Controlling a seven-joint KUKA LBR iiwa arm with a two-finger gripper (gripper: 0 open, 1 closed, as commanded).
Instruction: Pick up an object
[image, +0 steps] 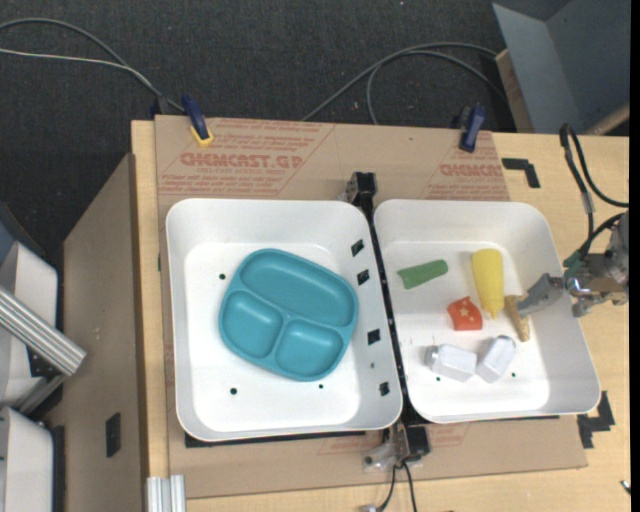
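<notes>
Lying just left of the hand (545, 290): yellow object (488, 279).

I see the pickable stuff all in the right bin (560, 250): a yellow banana-ish piece (488, 280) lying lengthwise near the middle, a flat green strip (423, 273) just left of it, tilted a bit. Below those, a small red-orange obj (464, 314), then 2 whitish pieces (450, 361) (496, 358) side by side near the front wall, and a tan stick-like item (518, 316) right of the yellow one, w/ details too small to tell.
</notes>
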